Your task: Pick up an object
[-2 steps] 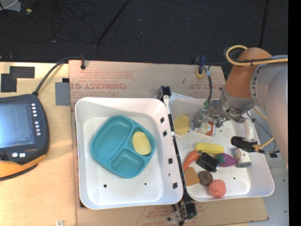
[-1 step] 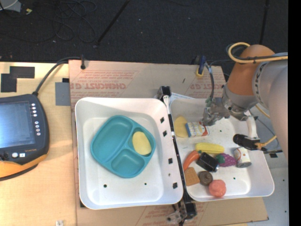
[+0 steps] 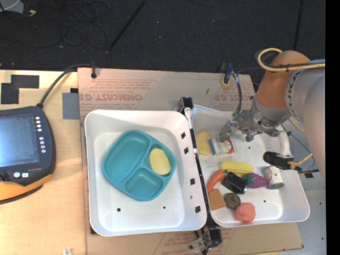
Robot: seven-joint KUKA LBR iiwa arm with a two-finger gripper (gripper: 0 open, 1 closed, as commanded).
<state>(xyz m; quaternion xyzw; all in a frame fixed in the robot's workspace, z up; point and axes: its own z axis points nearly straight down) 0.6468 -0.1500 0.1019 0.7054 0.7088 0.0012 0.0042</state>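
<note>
While the claw (image 3: 232,130) hangs over the right bin (image 3: 297,203), I honestly can't tell if it's open or closed. Just below it sits a small carton (image 3: 222,146) beside a yellow lump (image 3: 204,142); corn (image 3: 237,167) and other toys are nearer the front, and the left bin (image 3: 101,211) has a teal tray (image 3: 135,169).

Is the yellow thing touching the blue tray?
Touching. The camera view shows the yellow thing lying inside the right compartment of the blue tray, resting on its surface.
</note>
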